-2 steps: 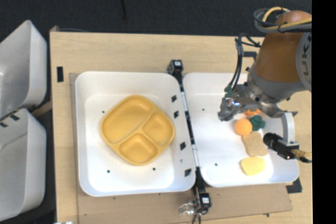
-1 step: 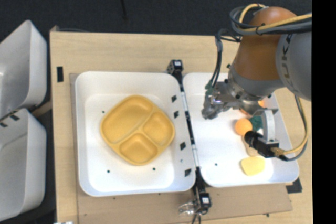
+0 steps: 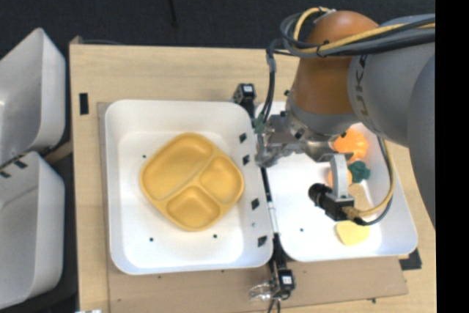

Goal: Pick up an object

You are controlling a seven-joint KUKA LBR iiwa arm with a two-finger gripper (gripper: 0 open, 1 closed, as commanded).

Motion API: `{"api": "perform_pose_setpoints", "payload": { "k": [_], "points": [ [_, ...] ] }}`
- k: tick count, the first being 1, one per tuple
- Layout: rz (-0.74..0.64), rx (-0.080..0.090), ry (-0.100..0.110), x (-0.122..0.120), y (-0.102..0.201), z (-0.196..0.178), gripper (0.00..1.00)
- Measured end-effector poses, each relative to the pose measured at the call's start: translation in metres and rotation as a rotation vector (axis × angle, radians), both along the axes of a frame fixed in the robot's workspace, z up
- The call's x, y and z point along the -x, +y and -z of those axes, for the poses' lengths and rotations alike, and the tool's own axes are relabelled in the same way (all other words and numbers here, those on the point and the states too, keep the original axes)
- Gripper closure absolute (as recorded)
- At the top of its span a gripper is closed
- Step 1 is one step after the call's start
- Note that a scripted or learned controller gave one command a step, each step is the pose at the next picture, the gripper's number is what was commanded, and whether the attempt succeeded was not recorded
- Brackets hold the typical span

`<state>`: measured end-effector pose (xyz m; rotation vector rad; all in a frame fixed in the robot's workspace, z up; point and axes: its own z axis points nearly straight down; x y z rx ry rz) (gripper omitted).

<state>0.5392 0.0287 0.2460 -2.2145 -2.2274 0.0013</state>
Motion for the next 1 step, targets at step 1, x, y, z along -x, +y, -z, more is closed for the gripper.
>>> {"api": "perform_pose_setpoints", "payload": {
  "k": [1],
  "points": [
    [-0.003,-0.002,-0.002,-0.0046,0.0540,-0.0034,1.00]
  ]
}}
